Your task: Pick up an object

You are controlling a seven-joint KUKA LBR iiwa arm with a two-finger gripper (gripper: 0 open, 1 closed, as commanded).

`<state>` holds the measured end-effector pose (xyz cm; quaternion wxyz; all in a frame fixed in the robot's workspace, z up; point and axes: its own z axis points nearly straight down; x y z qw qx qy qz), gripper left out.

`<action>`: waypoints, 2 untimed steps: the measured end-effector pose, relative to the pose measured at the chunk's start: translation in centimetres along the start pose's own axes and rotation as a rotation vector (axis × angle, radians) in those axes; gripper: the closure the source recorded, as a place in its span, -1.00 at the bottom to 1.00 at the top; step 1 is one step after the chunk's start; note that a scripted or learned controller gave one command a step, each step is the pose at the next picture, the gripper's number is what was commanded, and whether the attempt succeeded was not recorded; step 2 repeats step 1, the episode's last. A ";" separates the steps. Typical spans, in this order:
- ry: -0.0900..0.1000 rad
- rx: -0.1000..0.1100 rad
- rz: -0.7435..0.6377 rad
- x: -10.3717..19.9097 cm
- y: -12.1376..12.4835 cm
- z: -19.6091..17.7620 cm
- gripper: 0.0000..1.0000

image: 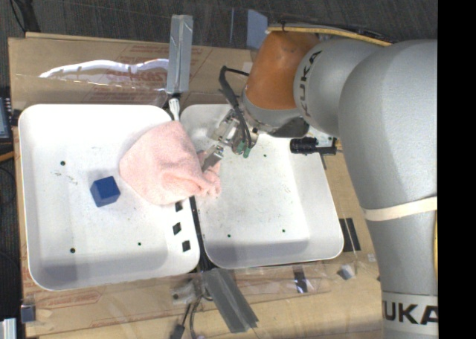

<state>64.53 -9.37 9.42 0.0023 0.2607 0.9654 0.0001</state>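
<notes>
A grey KUKA robot arm with an orange band above its wrist (286,77) reaches in over two shallow white plastic bins set side by side on a cardboard-covered bench. The landmark here is a crumpled pink terry cloth (169,164), which lies draped across the raised divide between the bins: most of it sits in the left bin (44,204), and one corner spills over into the right bin (297,211).

The two-finger gripper (213,156) is low at the cloth's right edge, just over that spilled corner. A metal fingertip touches or nearly touches the pink fabric there. Whether the fingers are parted or closed, and whether any fabric lies between them, cannot be made out at this angle.

A small blue cube (105,191) sits well left of the cloth, on the left bin floor, apart from everything.

Likely risks, as a judgement: the gripper is at the very hem, so it may pinch only a thin fold that slides free on lifting. The cloth's bulk rests on the divide and could drag or snag on the rim. A closing finger could also strike the bin wall beneath the fabric.
</notes>
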 end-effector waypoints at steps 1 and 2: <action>-0.003 -0.001 -0.004 -0.1 0.1 -1.1 1.00; -0.003 -0.001 -0.004 -0.1 0.1 -1.1 1.00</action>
